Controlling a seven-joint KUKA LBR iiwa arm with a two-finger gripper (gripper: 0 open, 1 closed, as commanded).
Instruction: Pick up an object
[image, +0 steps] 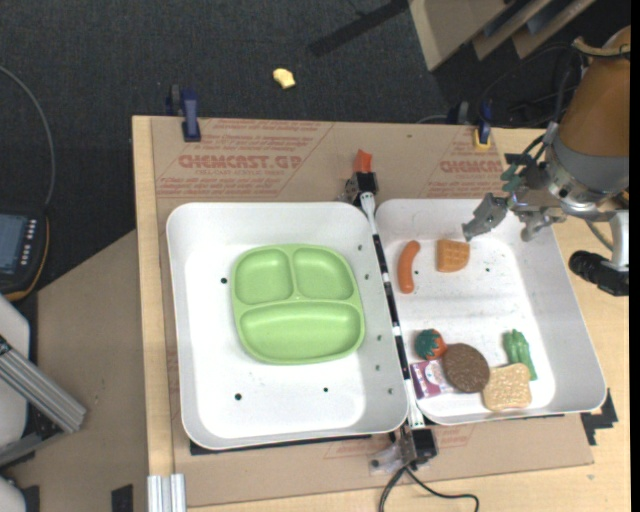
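Observation:
The right bin (560, 290) holds several toy foods. An orange sausage (408, 266) and an orange block (452, 255) lie in its far half. Near its front lie a red and green fruit (430, 343), a brown round patty (466, 367), a slice of toast (508, 387), a green vegetable (517, 351) and a pink packet (428, 378). My gripper (509, 218) hangs over the bin's far right part, just right of and beyond the orange block. It is open, with nothing between its fingers (486, 214).
The left bin (190, 300) carries a green divided plate (297, 302). A black and orange clamp (362, 180) sits at the far end of the seam between the bins. Blue clamps (187, 113) grip the board's far edge.

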